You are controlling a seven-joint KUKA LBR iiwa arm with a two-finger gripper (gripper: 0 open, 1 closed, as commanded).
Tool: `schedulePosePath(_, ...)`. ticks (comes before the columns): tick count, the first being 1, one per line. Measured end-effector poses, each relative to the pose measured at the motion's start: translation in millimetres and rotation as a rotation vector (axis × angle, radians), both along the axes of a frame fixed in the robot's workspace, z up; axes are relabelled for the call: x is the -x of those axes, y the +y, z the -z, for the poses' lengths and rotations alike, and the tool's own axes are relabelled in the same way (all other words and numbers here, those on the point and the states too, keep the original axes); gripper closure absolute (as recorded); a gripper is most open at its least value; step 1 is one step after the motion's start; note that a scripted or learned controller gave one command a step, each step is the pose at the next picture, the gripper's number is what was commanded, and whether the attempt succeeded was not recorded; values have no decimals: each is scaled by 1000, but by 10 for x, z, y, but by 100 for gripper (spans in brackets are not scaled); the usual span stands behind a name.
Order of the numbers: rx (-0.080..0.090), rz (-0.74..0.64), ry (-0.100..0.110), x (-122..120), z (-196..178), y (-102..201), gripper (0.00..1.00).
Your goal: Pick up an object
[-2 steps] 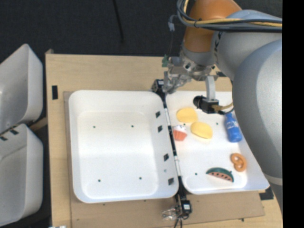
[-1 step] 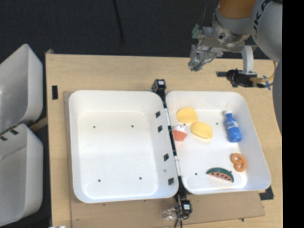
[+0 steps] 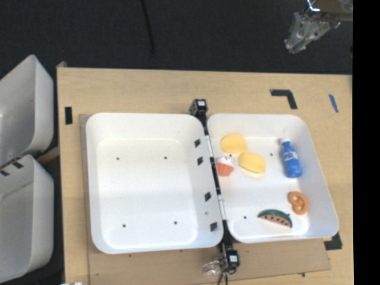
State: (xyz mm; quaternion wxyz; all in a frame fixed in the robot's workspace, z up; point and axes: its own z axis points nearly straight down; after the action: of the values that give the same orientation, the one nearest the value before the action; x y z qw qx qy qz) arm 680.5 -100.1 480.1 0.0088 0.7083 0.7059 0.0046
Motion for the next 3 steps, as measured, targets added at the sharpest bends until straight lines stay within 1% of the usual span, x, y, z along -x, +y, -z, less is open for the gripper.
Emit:
schedulePosePath(1,-6,-6,31,-29,1624,359,100)
schedulePosePath(2,0,2,5,267,347,-252,100)
schedulePosePath(3,-7,-7,29,24,1851,198,100)
